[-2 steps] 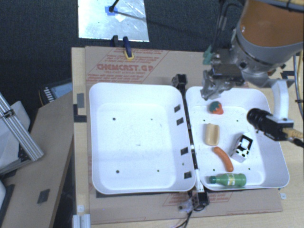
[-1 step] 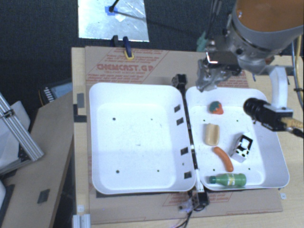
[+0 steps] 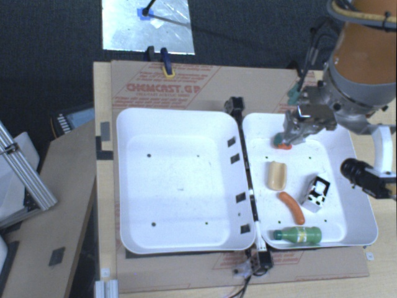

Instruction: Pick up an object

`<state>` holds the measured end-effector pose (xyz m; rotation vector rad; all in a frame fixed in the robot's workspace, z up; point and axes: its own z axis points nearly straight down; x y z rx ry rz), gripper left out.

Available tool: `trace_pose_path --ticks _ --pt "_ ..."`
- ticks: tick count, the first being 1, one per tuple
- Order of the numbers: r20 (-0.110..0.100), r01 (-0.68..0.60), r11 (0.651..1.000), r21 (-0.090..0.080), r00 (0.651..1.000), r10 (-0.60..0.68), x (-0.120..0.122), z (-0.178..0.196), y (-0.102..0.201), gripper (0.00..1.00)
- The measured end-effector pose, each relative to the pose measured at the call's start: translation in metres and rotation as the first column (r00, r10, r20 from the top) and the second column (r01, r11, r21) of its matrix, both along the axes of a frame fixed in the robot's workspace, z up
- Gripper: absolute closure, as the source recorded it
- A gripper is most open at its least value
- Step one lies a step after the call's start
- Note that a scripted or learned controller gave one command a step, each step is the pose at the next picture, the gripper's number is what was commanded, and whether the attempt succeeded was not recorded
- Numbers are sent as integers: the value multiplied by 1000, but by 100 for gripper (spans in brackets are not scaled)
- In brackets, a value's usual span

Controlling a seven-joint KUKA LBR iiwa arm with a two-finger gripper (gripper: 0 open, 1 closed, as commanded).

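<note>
Gripper [image 3: 291, 136]: right of frame, low over the right bin's [image 3: 356, 166] upper part, at a small red-and-green object [image 3: 283, 144].
Same bin: tan block [image 3: 276, 175], orange sausage [image 3: 291, 207], black-and-white box [image 3: 316, 193], green bottle [image 3: 298, 234].

Right bin [image 3: 356, 228] holds bottle [image 3: 298, 234], sausage [image 3: 291, 207], perhaps a bun [image 3: 276, 175]

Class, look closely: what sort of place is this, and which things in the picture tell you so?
Probably a robotics lab test bench. A grey and orange robot arm reaches over two white bins, small test objects such as a green bottle lie in the right one, and aluminium framing stands nearby.
</note>
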<state>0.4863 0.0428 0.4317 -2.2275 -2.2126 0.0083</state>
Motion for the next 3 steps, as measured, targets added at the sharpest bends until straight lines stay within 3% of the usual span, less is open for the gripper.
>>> trace_pose_path --ticks 1,2,3 --pt "10 -13 1000 4 1000 13 0 29 39 100" --pt "15 -11 1000 5 1000 11 1 97 45 100" --pt "-1 -5 1000 1 1000 5 0 8 10 100"
